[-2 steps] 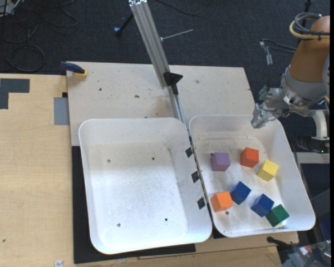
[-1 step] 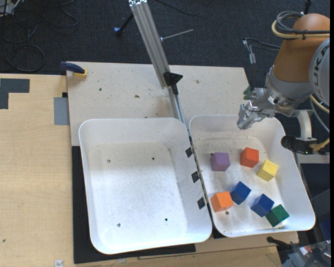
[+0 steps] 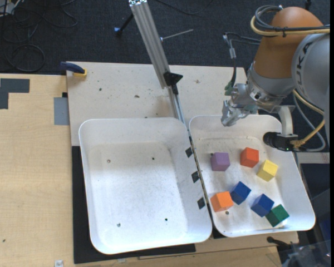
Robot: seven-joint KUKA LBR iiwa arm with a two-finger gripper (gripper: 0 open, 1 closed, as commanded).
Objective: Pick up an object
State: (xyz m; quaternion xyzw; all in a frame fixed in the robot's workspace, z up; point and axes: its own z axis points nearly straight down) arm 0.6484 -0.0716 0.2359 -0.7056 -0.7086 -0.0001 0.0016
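In the right bin, nearest the camera, lie a green cube, two blue cubes and an orange cube. Farther back sit a yellow cube, a purple cube and a red-orange cube, all apart. The gripper hangs over the bin's far rim, nothing seen in its grasp; whether released or clenched, I cannot tell. The left bin lies beside.

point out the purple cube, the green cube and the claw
purple cube (image 3: 220,161), camera view, on its top face
green cube (image 3: 278,214), camera view, on its top face
claw (image 3: 230,117), camera view, at its tips
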